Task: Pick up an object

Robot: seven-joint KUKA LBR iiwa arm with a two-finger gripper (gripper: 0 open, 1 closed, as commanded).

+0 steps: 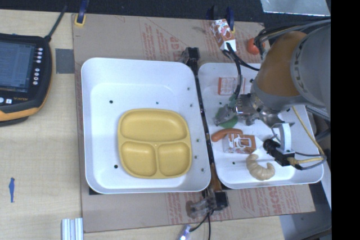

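The right bin (304,177) holds several small items. A white and red carton (226,85) lies near its back left. An orange sausage (226,134) lies at the left wall, with a brown and white packet (240,144) just right of it. A pale croissant (260,167) rests near the front. A grey-green object (224,116) sits just above the sausage. My gripper (235,108) hangs low over the bin, right at that grey-green object, partly covering it. The grey arm with its orange band (278,70) hides the bin's right back part.
The left bin (95,81) holds a yellow divided plate (154,142). A control pendant (22,76) lies at the bench's far left. Behind the right bin lie a small wrapped packet (222,31) and an orange ball (254,46). Cables (306,160) trail over the right bin's front right.
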